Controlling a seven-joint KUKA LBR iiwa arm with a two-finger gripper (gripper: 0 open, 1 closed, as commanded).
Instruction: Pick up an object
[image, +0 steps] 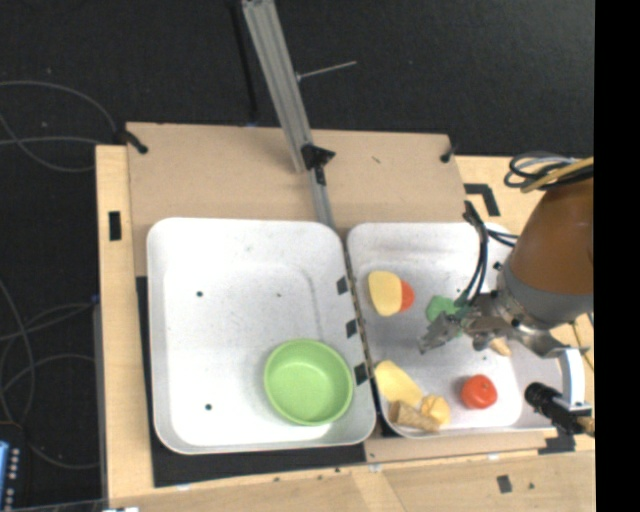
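Note:
The right bin holds several small objects. A yellow and orange object lies near its left wall. A small green object sits at mid-bin, right against the top of my gripper. A red round object rests toward the front right, just below the gripper. A yellow banana-like piece and a tan piece lie at the front left corner. The gripper hangs low over the bin's middle; nothing shows clearly held in it.
The left bin holds a green bowl at its front right corner. A metal pole slants up from behind the bins. The grey and orange arm covers the right bin's right side.

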